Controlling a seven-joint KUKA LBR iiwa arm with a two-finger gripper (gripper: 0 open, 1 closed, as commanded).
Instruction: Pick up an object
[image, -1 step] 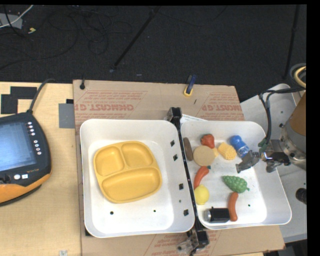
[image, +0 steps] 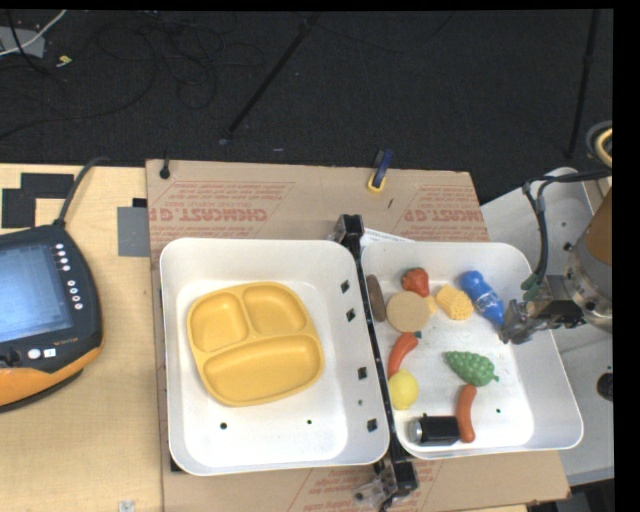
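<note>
The pincer (image: 515, 325) hangs at the right edge of the right bin (image: 545, 430), low over its wall; from this angle I cannot tell its state, and nothing shows in its hold.

Nearest to it, just up and to its left, lies the blue bottle (image: 481, 294), slanted, one end pointing toward the pincer. It looks like hollow toy plastic: light, stiff, smooth and round, so likely to roll or squirt out of a pinch. A hold across its middle, square to its long axis, seems the safest.

Below and to the left of the pincer sits the green grapes (image: 470, 367), knobbly and probably light; the bumps should give purchase, with the wide end the best spot.

Farther left are the corn (image: 454, 302), the tomato (image: 416, 281) and a flat tan cookie (image: 407, 312), close together; the cookie lies flat and would be hard to get under. The chili (image: 401, 351), lemon (image: 402, 389) and sausage (image: 466, 411) lie lower left; the slim ones call for a pinch across the width. A black block (image: 437, 430) rests near the bin's front.

Well to the left, in the other bin (image: 200, 440), lies a yellow tray (image: 256, 342), too broad for a grip except at its rim.
</note>
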